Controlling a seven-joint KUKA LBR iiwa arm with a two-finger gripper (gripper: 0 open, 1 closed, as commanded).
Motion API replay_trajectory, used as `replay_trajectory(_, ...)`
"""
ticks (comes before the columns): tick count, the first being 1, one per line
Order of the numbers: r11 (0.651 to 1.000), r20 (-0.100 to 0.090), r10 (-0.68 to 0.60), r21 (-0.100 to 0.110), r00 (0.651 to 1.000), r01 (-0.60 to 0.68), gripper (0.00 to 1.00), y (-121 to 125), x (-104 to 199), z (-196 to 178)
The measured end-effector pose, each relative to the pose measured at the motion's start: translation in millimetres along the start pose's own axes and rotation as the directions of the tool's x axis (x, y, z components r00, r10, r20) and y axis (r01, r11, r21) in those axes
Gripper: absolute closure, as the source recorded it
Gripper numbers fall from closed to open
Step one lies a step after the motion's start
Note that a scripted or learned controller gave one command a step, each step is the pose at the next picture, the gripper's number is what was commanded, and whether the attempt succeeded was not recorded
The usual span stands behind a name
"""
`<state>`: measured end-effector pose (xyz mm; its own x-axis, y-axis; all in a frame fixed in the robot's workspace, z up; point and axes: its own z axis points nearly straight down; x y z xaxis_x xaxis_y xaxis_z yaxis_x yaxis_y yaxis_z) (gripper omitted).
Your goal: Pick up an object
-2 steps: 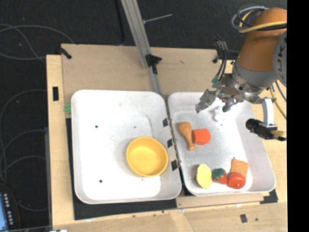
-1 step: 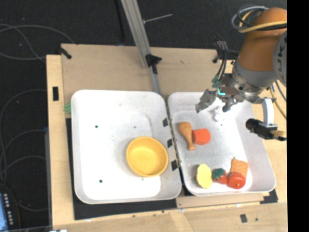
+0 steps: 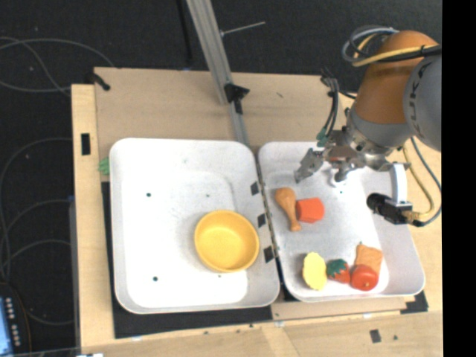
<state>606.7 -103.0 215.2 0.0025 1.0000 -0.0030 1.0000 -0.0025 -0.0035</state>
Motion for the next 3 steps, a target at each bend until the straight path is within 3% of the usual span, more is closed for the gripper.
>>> replay_trajectory(1, 1.000, 0.000, 0.002, 0.001, 1.000, -0.002, 0.00, 1.7, 6.3, 59.3)
replay_trajectory(2, 1.000, 0.006, 0.001, -0.014, 1.000, -0.001, 0.00, 4.7, 2.1, 105.6)
replay_trajectory(3, 1.000, 0.001, 0.007, -0.021, 1.000, -0.007, 1.00, 7.0, 2.9, 91.8)
